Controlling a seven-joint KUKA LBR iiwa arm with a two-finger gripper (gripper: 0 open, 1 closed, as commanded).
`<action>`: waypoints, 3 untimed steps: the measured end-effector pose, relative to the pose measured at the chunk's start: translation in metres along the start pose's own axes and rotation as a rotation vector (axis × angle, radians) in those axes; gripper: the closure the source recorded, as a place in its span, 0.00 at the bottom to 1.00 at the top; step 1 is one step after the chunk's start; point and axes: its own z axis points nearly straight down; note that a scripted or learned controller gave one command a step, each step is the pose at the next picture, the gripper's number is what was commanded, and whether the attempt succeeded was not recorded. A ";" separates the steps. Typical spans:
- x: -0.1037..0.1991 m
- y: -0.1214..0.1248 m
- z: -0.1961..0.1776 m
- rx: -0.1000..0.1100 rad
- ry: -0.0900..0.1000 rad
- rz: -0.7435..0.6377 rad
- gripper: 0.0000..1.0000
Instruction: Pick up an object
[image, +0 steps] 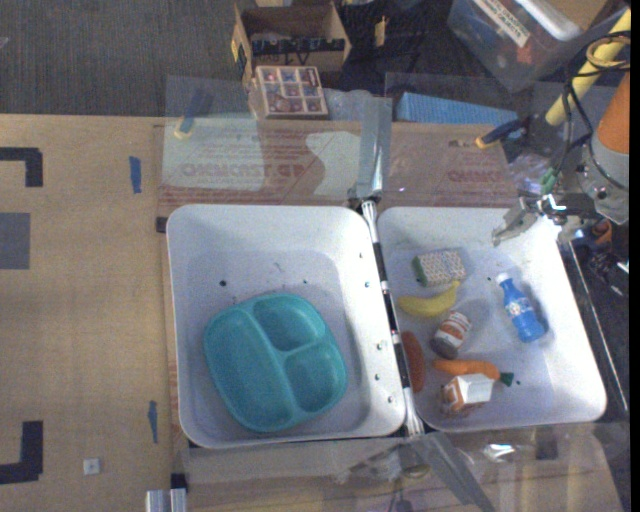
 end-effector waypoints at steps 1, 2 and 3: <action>-0.022 -0.019 0.111 -0.001 -0.001 0.075 0.00; -0.022 -0.042 0.146 -0.008 0.014 0.059 0.00; -0.028 -0.043 0.136 -0.010 0.003 0.064 1.00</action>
